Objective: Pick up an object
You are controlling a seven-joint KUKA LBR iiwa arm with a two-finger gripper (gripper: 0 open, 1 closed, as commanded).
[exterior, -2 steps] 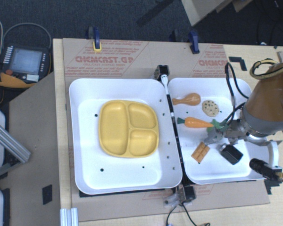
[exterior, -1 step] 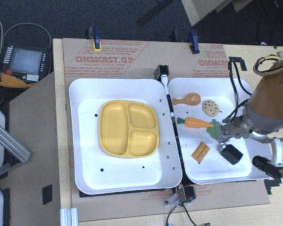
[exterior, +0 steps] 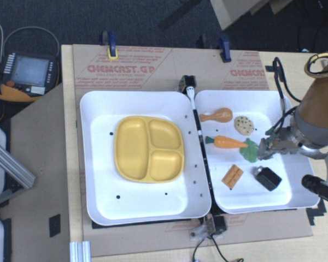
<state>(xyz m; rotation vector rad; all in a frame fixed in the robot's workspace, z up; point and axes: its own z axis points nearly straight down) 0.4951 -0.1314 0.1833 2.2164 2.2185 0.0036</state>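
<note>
My arm [exterior: 317, 113] reaches in from the right over the right bin [exterior: 229, 201]; the left bin [exterior: 93, 162] carries a yellow divided plate [exterior: 149, 148] well apart from me. My gripper [exterior: 269, 145] sits low at the leafy green end of the toy carrot [exterior: 231, 142], which lies directly to its left, long axis running left-right across the bin with the orange tip pointing away from me. I cannot tell how my gripper stands, or whether it touches the leaves: that spot is dark and cluttered. Near the carrot lie a tan drumstick-shaped toy [exterior: 217, 115], a speckled cookie [exterior: 244, 125], a brown cracker-like block [exterior: 232, 176] and a small black block [exterior: 268, 178] just below my gripper.
</note>
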